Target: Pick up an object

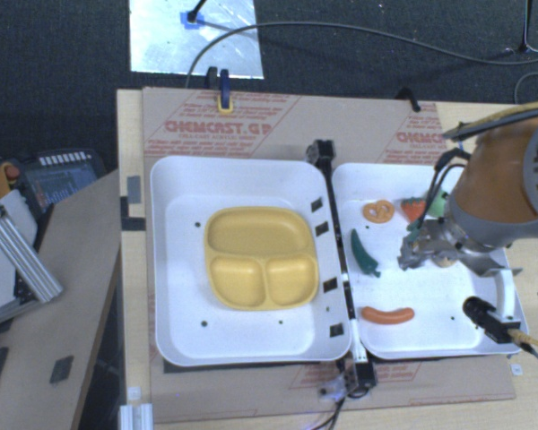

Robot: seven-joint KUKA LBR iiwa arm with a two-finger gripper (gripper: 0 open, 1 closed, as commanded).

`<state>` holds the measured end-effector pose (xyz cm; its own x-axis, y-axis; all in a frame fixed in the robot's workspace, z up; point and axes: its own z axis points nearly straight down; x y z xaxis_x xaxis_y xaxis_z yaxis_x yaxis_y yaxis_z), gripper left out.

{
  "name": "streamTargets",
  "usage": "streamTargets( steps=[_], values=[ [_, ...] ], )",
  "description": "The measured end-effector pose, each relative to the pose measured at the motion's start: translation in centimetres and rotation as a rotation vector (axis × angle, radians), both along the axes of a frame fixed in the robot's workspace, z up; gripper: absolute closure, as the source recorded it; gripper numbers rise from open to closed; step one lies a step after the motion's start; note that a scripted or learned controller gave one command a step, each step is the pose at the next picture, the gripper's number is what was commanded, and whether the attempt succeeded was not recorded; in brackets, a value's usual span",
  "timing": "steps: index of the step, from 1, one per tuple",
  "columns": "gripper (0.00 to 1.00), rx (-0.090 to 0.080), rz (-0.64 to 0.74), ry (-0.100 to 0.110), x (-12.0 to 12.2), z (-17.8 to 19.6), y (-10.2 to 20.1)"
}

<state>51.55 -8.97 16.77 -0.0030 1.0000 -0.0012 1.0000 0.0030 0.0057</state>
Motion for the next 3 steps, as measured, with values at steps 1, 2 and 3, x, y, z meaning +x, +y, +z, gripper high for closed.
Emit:
streamTargets(
  steps=[1, 2, 3],
  values=[
    [1.0, 0.0, 0.001, -0.001, 0.5, 4.4, 0.1],
    [1.0, 0.0, 0.001, 0.0, 0.7, 7.5, 0.0],
    [1.0, 0.002, 0.006, 0.003, 1.9, 6.7, 5.6]
  ],
)
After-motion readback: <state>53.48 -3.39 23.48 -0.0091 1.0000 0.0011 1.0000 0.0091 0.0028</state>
